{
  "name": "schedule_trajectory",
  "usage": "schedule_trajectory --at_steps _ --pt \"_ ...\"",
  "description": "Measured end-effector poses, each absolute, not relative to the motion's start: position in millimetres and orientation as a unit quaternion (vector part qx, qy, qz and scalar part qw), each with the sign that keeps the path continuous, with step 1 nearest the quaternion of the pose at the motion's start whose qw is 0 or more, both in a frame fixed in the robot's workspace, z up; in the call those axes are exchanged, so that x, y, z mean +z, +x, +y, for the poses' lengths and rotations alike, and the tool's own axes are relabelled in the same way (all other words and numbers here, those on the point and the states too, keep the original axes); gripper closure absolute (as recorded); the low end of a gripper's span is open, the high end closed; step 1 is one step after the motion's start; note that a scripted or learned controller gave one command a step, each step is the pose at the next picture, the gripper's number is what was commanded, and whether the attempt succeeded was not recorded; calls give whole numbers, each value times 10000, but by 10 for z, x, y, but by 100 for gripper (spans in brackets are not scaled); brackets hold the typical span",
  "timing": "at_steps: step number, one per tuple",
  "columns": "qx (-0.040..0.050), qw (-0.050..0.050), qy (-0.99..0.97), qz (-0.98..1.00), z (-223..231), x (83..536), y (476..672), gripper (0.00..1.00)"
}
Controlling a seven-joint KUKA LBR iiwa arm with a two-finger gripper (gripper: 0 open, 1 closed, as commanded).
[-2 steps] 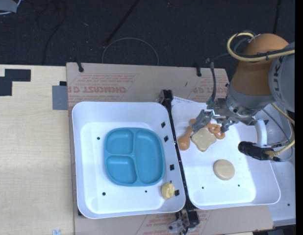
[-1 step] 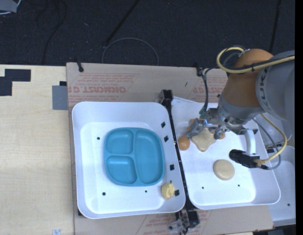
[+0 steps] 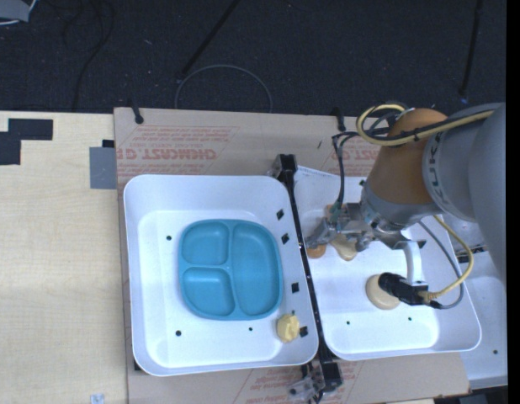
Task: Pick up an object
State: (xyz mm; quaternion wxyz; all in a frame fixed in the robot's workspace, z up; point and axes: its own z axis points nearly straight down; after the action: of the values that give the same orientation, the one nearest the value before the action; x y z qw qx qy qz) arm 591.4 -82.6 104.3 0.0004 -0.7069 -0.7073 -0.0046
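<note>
Gripper (image 3: 342, 225) of the grey arm with an orange band (image 3: 462, 167) sits low over the right shallow white bin (image 3: 411, 343), near its upper left corner. Whether it is clenched or released I cannot tell, and nothing shows as held, so I judge the pick not yet done. The arm reaches in from the right, wrist bent down over that bin.

The left shallow white bin (image 3: 151, 225) holds a blue divided plastic plate (image 3: 229, 269). Candidates in the right bin are a round cream disc (image 3: 376, 291) towards its middle and a small tan piece (image 3: 316, 247) just beside the gripper. A small yellow lump (image 3: 287, 326) lies in the left bin's lower right corner.
</note>
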Motion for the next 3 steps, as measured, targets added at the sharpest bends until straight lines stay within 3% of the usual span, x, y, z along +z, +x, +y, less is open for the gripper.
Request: schedule_trajectory --at_steps 1,2,3 --pt "-59 -15 -7080 -7062 -840 1179 5931 100" --pt "0 -5 -7074 -7068 -940 1680 5988 100" --pt "-8 -11 -7070 -7073 -938 2275 6072 100"
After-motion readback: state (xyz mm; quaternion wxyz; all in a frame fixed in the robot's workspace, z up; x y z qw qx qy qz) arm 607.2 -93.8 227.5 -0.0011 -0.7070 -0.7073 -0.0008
